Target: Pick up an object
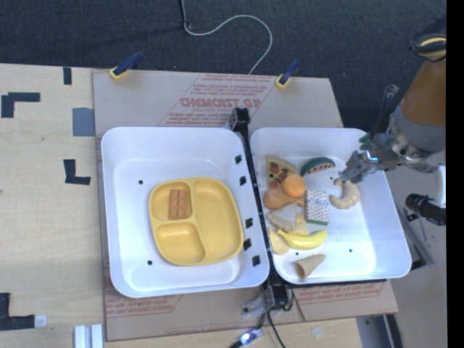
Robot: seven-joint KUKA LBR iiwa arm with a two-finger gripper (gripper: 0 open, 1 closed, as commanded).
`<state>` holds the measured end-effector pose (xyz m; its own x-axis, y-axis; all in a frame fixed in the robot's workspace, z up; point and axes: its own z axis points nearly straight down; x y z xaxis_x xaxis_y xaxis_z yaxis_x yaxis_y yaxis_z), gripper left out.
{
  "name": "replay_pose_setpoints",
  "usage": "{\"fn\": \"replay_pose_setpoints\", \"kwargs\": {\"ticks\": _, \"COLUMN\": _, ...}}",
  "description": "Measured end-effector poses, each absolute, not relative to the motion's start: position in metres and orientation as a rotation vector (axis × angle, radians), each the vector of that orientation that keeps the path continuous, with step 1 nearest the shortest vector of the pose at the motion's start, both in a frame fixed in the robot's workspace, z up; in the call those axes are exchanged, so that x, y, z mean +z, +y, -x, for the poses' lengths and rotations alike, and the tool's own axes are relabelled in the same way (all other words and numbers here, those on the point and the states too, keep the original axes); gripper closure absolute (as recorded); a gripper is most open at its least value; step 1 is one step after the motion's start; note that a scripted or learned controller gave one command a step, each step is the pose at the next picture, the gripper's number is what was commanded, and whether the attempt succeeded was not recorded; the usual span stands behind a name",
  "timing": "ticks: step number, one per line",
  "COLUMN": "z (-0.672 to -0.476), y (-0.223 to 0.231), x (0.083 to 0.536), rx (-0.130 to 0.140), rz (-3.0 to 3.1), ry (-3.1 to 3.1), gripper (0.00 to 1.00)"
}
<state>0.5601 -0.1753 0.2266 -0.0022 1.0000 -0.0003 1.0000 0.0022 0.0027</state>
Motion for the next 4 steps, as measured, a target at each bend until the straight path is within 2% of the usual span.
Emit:
{"fn": "replay_pose_setpoints", "kwargs": {"ticks": 1, "z": -0.559, "y": -0.121, "x": 0.235, "rx": 0.002, "rz": -2.215, "ry": 2.231, "gripper": 1.0}}
{"fn": "replay_pose_setpoints", "kwargs": {"ticks": 3, "z": -0.572, "y": -0.005, "x": 0.224, "rx": 0.001, "rz": -2.214, "ry": 2.233, "gripper": 1.0}}
{"fn": "replay_pose_setpoints", "kwargs": {"ticks": 4, "z": -0.571, "y": 0.044, "x": 0.214, "rx": -0.004, "rz": -2.217, "ry": 2.23, "gripper": 1.0}}
